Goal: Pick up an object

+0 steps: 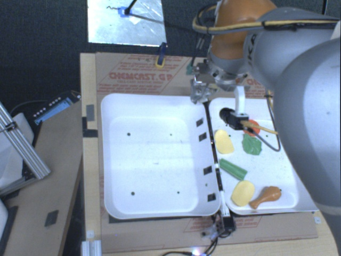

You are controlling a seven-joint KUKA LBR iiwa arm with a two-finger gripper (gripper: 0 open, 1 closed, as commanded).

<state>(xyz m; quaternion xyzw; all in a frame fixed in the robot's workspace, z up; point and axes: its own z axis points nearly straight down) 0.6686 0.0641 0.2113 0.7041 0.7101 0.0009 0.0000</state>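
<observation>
Tool (199, 94) of pale metal hangs from the grey arm (298, 63) with its orange band, over the far rim where the two shallow white plastic bins meet. From this slant I cannot tell whether the tool is spread or closed, and nothing shows in its grip.

All the things to pick lie in the white bin on the view's right (298, 199), nearer the camera than the tool and off to its right side. Closest to the tool is a small red-orange piece (252, 125), partly hidden. Just beyond it lie a flat pale-yellow oval piece (224, 143), close to the dividing rim, and a crumpled green leafy piece (251, 145) beside it. Further toward the camera is a long green stick-shaped piece (233, 168), lying at a slant. Furthest from the tool, near the front rim, a second yellow oval piece (242, 192) lies next to a brown drumstick-shaped toy (265, 196).

The white bin on the view's left (149, 159) spreads out to the tool's other side. Both bins rest on a brown cardboard sheet with red print (141, 73), which lies on the counter (64, 196). Behind the tool, well apart, is a shiny silver square sheet (125, 15).
</observation>
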